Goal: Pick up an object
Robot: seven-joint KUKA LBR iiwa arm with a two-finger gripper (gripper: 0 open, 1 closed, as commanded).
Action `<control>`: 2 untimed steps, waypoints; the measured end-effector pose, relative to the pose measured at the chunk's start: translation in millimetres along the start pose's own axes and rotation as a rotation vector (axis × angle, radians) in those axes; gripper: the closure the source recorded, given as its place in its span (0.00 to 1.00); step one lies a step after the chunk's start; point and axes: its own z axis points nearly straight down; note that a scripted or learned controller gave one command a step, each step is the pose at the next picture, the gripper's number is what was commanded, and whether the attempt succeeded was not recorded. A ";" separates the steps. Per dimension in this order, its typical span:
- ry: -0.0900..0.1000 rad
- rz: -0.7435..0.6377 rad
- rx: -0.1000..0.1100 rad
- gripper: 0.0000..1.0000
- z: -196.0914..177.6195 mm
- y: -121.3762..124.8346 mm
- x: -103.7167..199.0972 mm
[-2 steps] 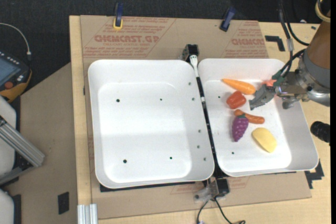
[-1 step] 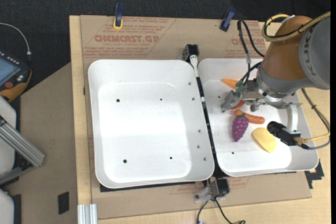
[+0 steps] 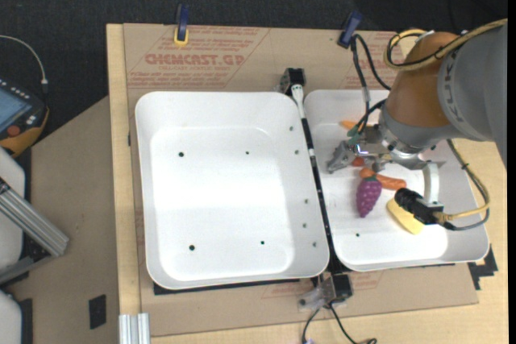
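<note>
Ok so the gripper [image 3: 340, 159] is down low in the right bin [image 3: 387, 250], close to its left wall and roughly halfway along it. From this angle I honestly can't tell how wide it's set because the wrist blocks too much. I don't see anything clearly caught in it either, so I'm not calling a grasp. Looks to me like we're in the reach-in part of the pick, nothing lifted yet.

Closest candidates:
- An orange piece [image 3: 372, 171] is just beside the gripper, toward the bin's middle and partly under the wrist.
- A purple thing [image 3: 368, 196], a grape bunch I think, lies just beyond that toward the near edge. As far as I can see it's apart from the gripper.
- Another orange bit [image 3: 348, 125] sits toward the far edge.
- A yellow thing [image 3: 401, 217] lies out toward the near right corner.

The left bin [image 3: 226, 197] is right alongside, across that wall.

Next move, my guess: centre over one item (purple's the fattest target), close on it, and lift only once it's really pinched. Being that near the wall worries me a bit.
</note>
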 end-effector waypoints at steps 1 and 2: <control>-0.002 0.003 -0.005 1.00 -12.9 0.7 -0.8; -0.003 0.002 -0.015 1.00 -183.2 -65.7 -1.0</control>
